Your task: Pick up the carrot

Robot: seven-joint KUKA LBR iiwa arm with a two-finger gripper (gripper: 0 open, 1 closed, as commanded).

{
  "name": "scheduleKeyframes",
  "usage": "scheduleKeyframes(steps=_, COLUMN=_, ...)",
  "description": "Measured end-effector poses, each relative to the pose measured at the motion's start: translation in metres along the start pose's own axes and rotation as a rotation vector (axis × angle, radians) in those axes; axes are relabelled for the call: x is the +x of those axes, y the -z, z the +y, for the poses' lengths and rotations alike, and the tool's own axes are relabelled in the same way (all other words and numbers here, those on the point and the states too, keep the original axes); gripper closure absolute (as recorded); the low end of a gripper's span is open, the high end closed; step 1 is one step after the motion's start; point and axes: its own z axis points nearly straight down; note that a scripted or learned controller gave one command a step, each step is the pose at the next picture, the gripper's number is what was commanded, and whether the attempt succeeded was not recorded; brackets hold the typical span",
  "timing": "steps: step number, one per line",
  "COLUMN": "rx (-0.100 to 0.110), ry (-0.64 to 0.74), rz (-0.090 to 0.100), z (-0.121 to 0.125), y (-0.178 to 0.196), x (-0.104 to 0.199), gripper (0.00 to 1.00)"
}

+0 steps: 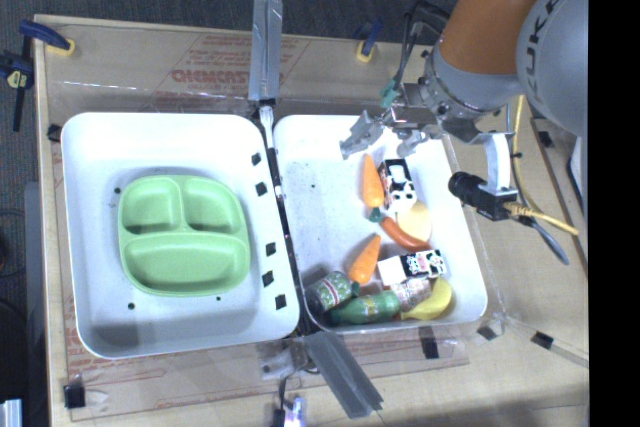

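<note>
The carrot lies in the right bin, just below the gripper, whose jaws are seen open and empty. It is judged light, stiff, smooth plastic; mid-body is best gripped.

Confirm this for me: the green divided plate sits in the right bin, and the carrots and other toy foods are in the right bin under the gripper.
Not quite. The camera view shows the green divided plate in the left bin, not the right one. The rest holds: the carrots and other toy foods lie in the right bin, below the gripper.
</note>
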Motion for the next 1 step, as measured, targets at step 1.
scheduleKeyframes(steps=1, rx=0.003, ry=-0.118, rz=0.0, z=0.012, y=-0.1437, x=-0.0373, gripper=0.0)
